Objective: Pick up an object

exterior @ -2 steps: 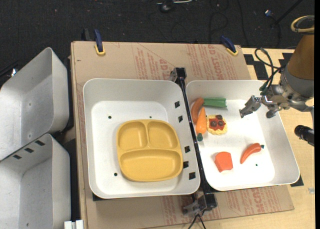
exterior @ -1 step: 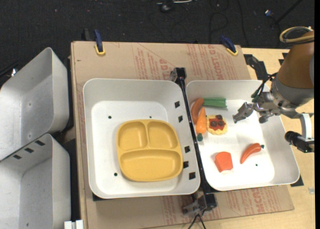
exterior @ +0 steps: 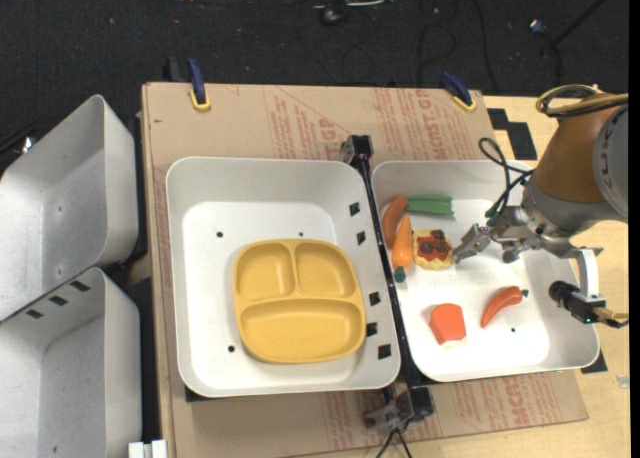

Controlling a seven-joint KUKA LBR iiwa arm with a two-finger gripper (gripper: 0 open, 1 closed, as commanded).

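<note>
Gripper (exterior: 470, 242) hangs low in the right bin (exterior: 570, 346), jaws slightly parted and holding nothing, just right of the pizza slice toy (exterior: 433, 249). Pickup not yet achieved; grasp and lift remain.

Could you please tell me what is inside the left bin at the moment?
The left bin holds one yellow divided tray, lying flat. Whatever is beneath the tray is covered.
</note>
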